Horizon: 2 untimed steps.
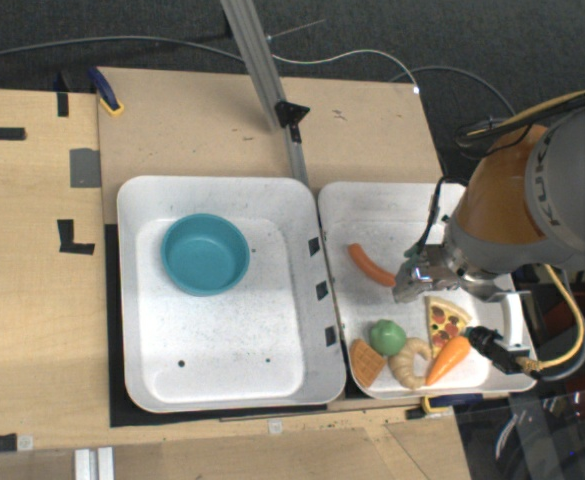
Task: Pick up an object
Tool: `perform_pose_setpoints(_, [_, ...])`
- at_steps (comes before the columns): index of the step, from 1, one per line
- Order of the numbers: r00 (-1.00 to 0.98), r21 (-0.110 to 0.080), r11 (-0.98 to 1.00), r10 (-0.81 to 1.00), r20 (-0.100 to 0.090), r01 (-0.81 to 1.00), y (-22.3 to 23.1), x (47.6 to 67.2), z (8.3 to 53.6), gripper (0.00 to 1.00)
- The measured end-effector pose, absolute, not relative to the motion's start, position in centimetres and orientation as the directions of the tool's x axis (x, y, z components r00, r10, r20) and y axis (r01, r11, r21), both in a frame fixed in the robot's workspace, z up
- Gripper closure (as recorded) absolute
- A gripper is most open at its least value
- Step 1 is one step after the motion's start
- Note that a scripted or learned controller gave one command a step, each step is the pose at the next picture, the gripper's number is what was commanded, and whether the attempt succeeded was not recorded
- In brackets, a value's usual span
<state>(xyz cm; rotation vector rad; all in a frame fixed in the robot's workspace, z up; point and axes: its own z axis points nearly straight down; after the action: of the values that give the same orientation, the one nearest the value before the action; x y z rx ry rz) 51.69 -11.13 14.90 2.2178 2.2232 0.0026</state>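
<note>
You're looking at a bulky grey arm with a broad orange band above the wrist, black cables trailing alongside, and a small metallic grey gripper

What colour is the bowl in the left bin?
Teal blue, seen plainly in the camera view: the bowl.

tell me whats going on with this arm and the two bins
A grey and orange robot arm reaches in from the right over the right bin, its gripper low beside a red hot dog. Toy foods sit at that bin's near end: a green vegetable, a carrot, a pizza slice. The left bin holds a blue bowl. Nothing looks picked up yet.
</note>
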Motion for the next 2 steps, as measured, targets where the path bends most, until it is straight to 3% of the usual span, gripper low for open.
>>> perform_pose_setpoints(2, [-0.002, 0.004, 0.002, 1.000, -0.001, 1.000, -11.6, 51.5, 25.3, 1.00])
